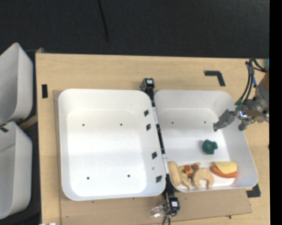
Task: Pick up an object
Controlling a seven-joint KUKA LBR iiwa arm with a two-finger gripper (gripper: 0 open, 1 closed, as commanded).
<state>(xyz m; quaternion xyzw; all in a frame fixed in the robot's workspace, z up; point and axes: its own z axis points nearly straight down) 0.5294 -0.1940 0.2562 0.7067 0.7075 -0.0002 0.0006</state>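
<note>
The right bin (188, 102) holds a small dark green lump (209, 146) near its middle. Along its front wall lie a pale bun-shaped piece (175, 174), a small red and yellow cluster (191, 168), a tan curled piece (203, 177) and a yellow wedge with a red edge (225, 169). My gripper (231, 124) hangs over the bin's right side, behind and to the right of the green lump. It is open, one grey finger (221, 122) angled left, and nothing sits between the fingers.
The left bin (103, 97) stands beside the right one, with a black clip strip (155, 135) along the seam between them. Cables (250, 81) trail by the arm at the right. White containers (7, 139) sit off the bench's left.
</note>
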